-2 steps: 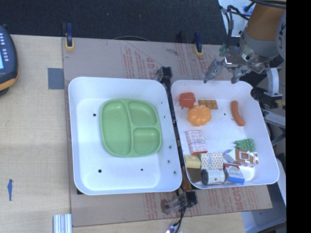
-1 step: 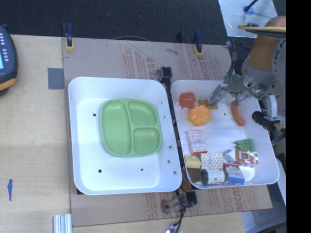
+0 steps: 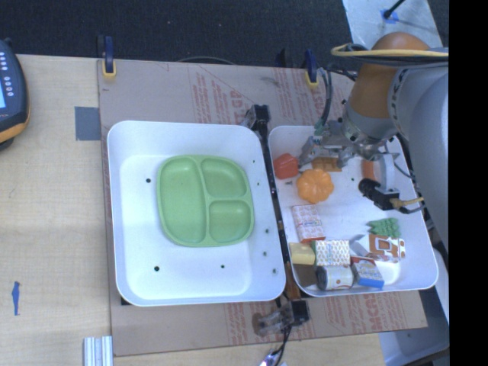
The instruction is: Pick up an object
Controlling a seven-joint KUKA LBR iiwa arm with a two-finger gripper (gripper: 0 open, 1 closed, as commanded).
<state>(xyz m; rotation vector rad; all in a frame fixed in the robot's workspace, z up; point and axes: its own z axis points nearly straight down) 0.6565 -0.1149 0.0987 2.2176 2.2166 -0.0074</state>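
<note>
**Arm Positioned Over Right Bin, Far End**

The bench carried 2 white bins side by side. The left bin (image 3: 126, 204) held 1 green divided plate (image 3: 204, 200) with 3 compartments, lying flat near its centre.

The right bin (image 3: 423, 269) held the loose objects. An orange pumpkin-shaped toy (image 3: 315, 186) sat near the far end, with a small red block (image 3: 286, 165) just beside it toward the left bin. A pink-and-white packet (image 3: 308, 223) lay nearer the middle. A yellow block (image 3: 302, 254), a patterned carton (image 3: 332, 252) and a dark can (image 3: 334, 278) were clustered at the near end. A green leafy piece (image 3: 383, 227) lay toward the right wall.

The gripper (image 3: 332, 149) hung over the far end of the right bin, just behind the pumpkin-shaped toy. Whether its jaws were spread or pressed together could not be told; no object was seen between them.
</note>
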